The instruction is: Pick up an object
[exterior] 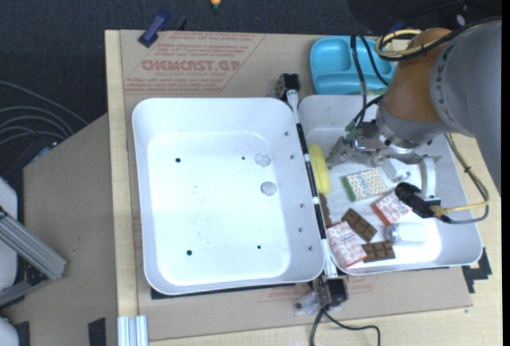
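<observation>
Care suits the descent: tool point(368, 147), whose state I cannot tell, hangs over the right bin point(458, 245), near the patterned packet point(366, 183), so centre first.

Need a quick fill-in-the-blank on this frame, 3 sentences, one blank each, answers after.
1. The yellow object lies along the ___ edge of the right bin.
2. Both small items in the left bin are ___ in shape.
3. The turquoise tray sits on the bench just beyond the ___ bin.

Answers: left; round; right
</observation>
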Tool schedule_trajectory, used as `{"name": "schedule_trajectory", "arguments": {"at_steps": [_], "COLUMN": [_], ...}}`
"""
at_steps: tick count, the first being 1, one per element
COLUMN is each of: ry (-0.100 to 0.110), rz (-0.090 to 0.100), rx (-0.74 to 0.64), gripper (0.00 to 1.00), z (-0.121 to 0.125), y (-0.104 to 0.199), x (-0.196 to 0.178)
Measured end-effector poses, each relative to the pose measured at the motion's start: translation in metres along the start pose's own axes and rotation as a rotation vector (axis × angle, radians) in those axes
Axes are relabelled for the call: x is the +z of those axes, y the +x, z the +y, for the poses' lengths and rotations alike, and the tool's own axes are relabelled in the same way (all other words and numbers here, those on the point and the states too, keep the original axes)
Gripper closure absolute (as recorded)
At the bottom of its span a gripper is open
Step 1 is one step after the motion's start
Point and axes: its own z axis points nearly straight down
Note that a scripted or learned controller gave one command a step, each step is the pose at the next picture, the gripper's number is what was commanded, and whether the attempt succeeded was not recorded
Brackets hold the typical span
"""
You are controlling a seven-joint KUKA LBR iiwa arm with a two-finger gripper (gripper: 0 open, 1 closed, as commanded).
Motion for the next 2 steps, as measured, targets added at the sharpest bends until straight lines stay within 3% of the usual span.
{"name": "schedule_trajectory", "arguments": {"at_steps": [1,2], "ry": [0.002,0.000], "rz": [0.003,-0.002], "rx": [-0.001,0.002], "gripper": [0.00,0.00], "z": [-0.040,-0.012], "y": [-0.030,0.003], "x": [-0.087,0.000]}}
